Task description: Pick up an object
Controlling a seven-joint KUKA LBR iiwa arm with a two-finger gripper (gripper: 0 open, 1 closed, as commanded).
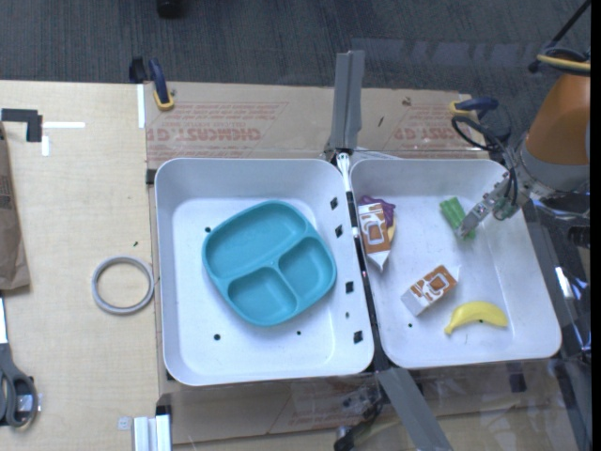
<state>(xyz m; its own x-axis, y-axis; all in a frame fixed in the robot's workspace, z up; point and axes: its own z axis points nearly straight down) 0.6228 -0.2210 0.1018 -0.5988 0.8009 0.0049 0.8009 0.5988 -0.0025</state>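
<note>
We see the claw (472,222) reaching in from the right side of the surface (75,214) and hanging low over the far part of the right bin (535,280), with the arm (559,130) bent above that bin's far right corner. Its tip sits at or just beside a small green object (454,212), and we judge this to be the thing it is going for, since nothing else lies so near. We cannot tell whether the claw is apart or together: it is too small and blurred here, and nothing shows the green piece gripped.

The green object lies near the far edge of the right bin, towards its middle. It looks small, flat and oblong, slightly tilted, with a plain bright colour that stands out well from the white floor. We would guess it is light and thin, so a grasp may slip if it comes down off-centre.

The other goods lie apart from it in the same bin: a purple and white packet (376,228) close to the wall shared with the left bin, a small brown and white carton (430,289) near the middle, and a yellow banana (476,316) towards the near edge. That spacing leaves room to approach. The left bin (178,280) carries a teal divided plate (269,262).
</note>
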